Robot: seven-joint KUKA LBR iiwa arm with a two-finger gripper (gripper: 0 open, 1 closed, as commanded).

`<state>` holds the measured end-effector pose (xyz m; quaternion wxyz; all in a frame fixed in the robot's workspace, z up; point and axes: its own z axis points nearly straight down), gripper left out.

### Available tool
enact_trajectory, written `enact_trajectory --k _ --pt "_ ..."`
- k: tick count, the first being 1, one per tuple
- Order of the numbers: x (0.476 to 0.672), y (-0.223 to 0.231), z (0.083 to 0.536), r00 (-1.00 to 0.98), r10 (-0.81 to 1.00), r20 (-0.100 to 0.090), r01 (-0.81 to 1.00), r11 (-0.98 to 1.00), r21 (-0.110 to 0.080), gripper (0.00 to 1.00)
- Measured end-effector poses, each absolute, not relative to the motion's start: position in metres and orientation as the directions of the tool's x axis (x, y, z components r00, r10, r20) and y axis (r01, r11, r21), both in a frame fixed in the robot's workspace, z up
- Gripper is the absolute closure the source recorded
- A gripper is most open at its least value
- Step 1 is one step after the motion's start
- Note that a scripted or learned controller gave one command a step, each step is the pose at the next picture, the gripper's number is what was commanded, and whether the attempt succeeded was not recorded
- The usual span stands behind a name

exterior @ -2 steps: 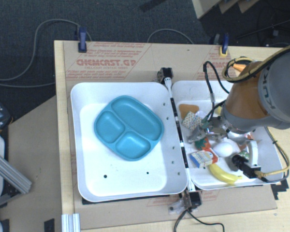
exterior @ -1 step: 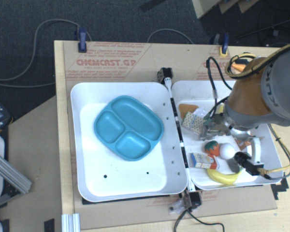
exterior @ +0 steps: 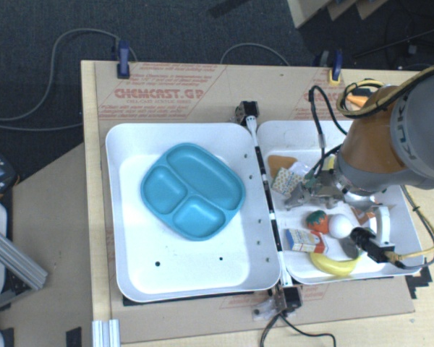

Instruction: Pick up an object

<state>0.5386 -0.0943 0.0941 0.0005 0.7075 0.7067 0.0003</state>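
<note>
The arm leans in from the right over the right-hand bin [exterior: 412, 255], its gripper [exterior: 305, 191] lowered among the clutter near that bin's left side. Whether the jaws are parted or pressed together I cannot tell; the wrist and its fittings hide them. Nothing can be seen caught between them.

The nearest candidates lie just below the tool: a white egg-like ball [exterior: 340, 225] touching a small red and green piece [exterior: 318, 220], and left of those a small carton [exterior: 301, 240]. A speckled crumpled packet [exterior: 286, 181] sits just beside the gripper on its left, hard against the divider wall [exterior: 264, 194] between the bins. A yellow banana [exterior: 335, 264] lies along the near edge, its long axis running roughly left to right (awkward, so close to the rim).

Room is tight here; objects crowd one another and the wall. The left bin [exterior: 130, 266], bearing a blue divided plate [exterior: 192, 190], has open floor around it.
</note>
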Motion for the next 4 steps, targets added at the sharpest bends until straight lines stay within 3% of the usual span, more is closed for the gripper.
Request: enact_trajectory --k 1,2,3,4 --pt "0.482 -0.099 0.084 0.003 1.000 0.002 1.000 -0.003 -0.007 0.00" --pt "0.532 -0.156 0.149 0.002 1.000 -0.006 1.000 -0.002 0.010 0.00" --pt "0.521 -0.110 0.081 -0.003 1.000 0.003 1.000 0.003 -0.007 0.00" --pt "0.523 -0.113 0.095 0.000 1.000 -0.001 1.000 0.000 0.002 1.00"
